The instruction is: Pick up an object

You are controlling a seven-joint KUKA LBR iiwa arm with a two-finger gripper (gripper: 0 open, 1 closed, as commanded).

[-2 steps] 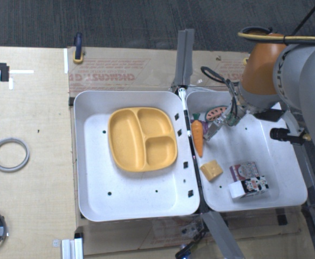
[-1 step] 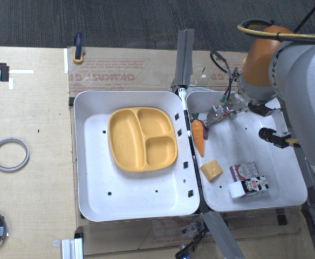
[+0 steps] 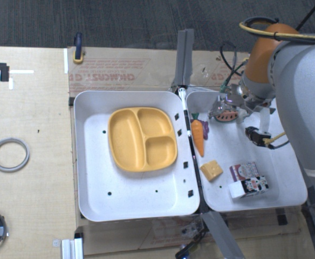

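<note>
Red and green, what looks like a toy melon slice [image 3: 226,115] lies in the far corner of the right bin [image 3: 287,196], just under my gripper [image 3: 228,103]; whether my grip is spread or closed I cannot tell. I'd centre over it and descend straight, clear of the wall. Sharing that bin: a carrot [image 3: 198,136], a cheese wedge [image 3: 211,170], a small carton [image 3: 249,180]. The left bin [image 3: 93,190] holds a yellow divided plate [image 3: 143,139]

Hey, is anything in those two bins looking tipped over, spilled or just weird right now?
Nothing is spilled or damaged. The yellow divided plate lies flat in the left bin. In the right bin, the carrot rests against the dividing wall, and the small carton lies on its side.
</note>
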